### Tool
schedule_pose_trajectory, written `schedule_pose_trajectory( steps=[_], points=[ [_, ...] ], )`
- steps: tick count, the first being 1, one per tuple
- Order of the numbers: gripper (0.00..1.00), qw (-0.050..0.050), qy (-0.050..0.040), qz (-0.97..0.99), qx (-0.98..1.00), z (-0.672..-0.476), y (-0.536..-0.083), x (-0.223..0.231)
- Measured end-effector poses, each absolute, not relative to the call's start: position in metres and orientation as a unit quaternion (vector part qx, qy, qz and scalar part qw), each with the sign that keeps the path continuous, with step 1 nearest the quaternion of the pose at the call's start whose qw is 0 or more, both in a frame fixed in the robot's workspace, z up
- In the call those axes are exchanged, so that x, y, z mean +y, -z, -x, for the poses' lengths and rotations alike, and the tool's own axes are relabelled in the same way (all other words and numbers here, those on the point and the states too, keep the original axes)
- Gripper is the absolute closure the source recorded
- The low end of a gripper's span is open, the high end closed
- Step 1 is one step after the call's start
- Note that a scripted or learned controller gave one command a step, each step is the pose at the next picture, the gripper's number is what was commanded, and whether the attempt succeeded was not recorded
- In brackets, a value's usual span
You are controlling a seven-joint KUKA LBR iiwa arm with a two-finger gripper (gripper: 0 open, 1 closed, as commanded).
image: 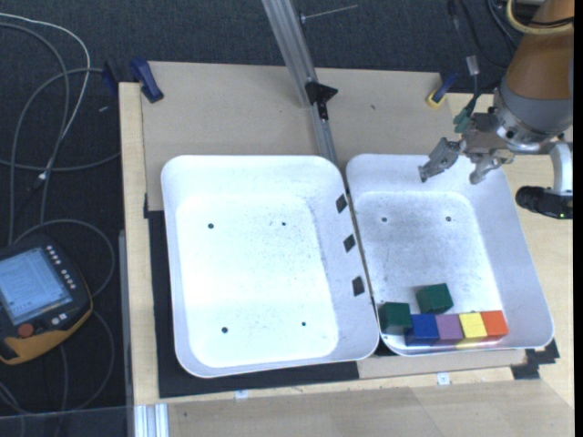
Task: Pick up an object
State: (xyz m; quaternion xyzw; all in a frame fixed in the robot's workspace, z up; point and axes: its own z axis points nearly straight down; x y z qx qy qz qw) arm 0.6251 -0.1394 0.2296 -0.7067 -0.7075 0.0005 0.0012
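Several small blocks lie along the near edge of the right bin (510, 244): a dark green block (434, 297), another green one (394, 315), then a blue (424, 327), a purple (449, 326), a yellow (472, 324) and an orange block (493, 321) in a row. My gripper (460, 164) hangs over the far right corner of that bin, well away from the blocks. It is open, its two fingers spread apart with nothing between them.
The left bin (182, 189) sits beside the right one, with black clips along the shared rim. An aluminium rail (296, 53) runs down from the top to the bins' junction. Cables and a teach pendant (36, 289) lie left of the bench.
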Motion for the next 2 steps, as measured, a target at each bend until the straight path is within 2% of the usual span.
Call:
schedule_pose_trajectory(
  steps=[1, 2],
  points=[
    [0.0, -0.001, 0.0004, 0.706, -0.708, -0.648, -0.218, -0.13],
    [0.0, -0.004, 0.0026, 0.706, -0.708, -0.658, -0.28, -0.137]
  ],
)
